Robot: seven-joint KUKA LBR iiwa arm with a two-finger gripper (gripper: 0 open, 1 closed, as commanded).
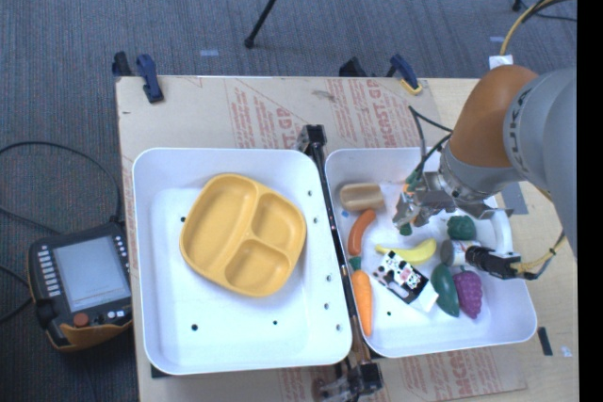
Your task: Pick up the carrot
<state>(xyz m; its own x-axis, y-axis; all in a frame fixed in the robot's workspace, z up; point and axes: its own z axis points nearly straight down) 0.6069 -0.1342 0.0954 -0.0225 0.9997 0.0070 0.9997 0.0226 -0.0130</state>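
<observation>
While the arm [513, 132] reaches in from the right, grey with its orange band showing bright above the wrist, the gripper [412, 212] hangs over the upper middle of the right bin [523, 320]. Fingers open or closed? Cannot tell from up here; they blur into the clutter below, and nothing can be seen held between them.

And there's the carrot [363, 298], lying lengthwise against the right bin's left wall, low in the bin, thick end up, tip pointing toward the near edge. It sits well apart from the gripper, touched by nothing metal.

Just above it lies a second orange piece [357, 231], slimmer and slightly curved. A tan bread roll [362, 196] rests near the top left corner. Toward the middle, a yellow banana [410, 250] sits above a small white box with black markings [403, 279]; the print is too small to read. To the right, a dark green vegetable [445, 290] lies beside a purple bunch of grapes [468, 292].

Over in the left bin [155, 297], a yellow divided plate [243, 233] sits alone, three compartments.

Writing to report: red mirrored lettering on the cardboard sheet [226, 113] under the bins, reversed and not legible. A teach pendant [83, 282] lies on the carpet at left, screen lit pale.
</observation>
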